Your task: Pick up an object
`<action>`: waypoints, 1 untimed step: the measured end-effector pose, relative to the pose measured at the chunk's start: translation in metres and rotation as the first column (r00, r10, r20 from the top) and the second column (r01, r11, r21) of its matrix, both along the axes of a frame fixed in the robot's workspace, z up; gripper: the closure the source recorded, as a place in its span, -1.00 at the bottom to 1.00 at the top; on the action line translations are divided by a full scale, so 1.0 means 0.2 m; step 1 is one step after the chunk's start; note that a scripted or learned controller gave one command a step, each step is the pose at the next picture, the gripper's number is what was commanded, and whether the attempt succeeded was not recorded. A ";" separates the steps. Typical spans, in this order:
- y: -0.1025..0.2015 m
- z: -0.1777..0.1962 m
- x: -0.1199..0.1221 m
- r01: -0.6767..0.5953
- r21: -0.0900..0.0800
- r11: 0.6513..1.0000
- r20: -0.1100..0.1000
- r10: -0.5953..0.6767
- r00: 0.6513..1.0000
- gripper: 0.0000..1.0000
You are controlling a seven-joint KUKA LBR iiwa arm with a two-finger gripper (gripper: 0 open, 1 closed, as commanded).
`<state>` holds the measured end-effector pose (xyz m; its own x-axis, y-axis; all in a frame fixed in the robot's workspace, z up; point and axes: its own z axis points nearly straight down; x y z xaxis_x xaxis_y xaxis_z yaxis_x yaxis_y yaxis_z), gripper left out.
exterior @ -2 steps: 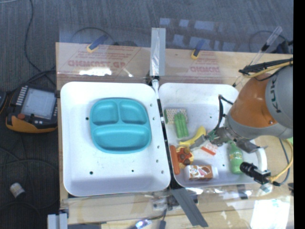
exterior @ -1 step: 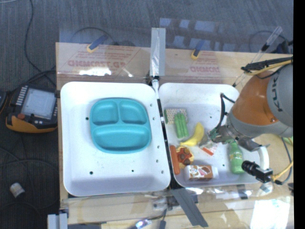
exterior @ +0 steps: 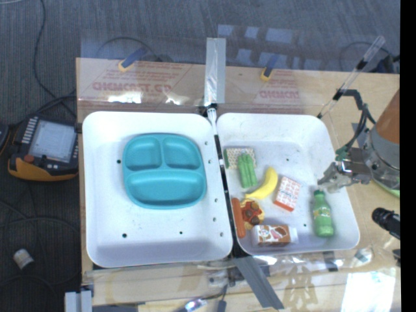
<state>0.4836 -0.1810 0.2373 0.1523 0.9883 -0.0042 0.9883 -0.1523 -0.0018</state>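
**Gripper at right bin's right rim, objects still in bin**

Camera view:
- Left bin (exterior: 97,194): holds a teal divided plate (exterior: 164,169), sitting roughly centre, flat.
- Right bin (exterior: 286,132): all loose items are clustered in its near half.
  - Green bottle (exterior: 322,214) lies near the right wall, cap end pointing toward the far side.
  - Banana (exterior: 264,185) sits mid-bin, touching or just beside the green bean pod (exterior: 246,171) on its left.
  - Speckled pale card (exterior: 238,155) lies under/behind the pod's far end.
  - Orange-and-white snack packet (exterior: 287,194) is just right of the banana.
  - Small carton (exterior: 273,234) lies on its side near the front wall.
  - Red-and-yellow toy (exterior: 251,210) is just above the carton, with an orange carrot-like piece (exterior: 238,218) beside it along the left wall.
- Gripper (exterior: 331,177): over the right bin's right rim, just above the green bottle in the picture, apart from it. Nothing visible between its tips. Opening: cannot tell at this resolution.
- Arm body comes in from the right; the orange band (exterior: 390,119) sits at the edge.
- Bench (exterior: 149,77) behind the bins has clear taped sheeting.
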 end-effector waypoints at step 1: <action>0.07 -0.67 0.03 0.032 -0.002 0.999 0.020 -0.032 0.999 1.00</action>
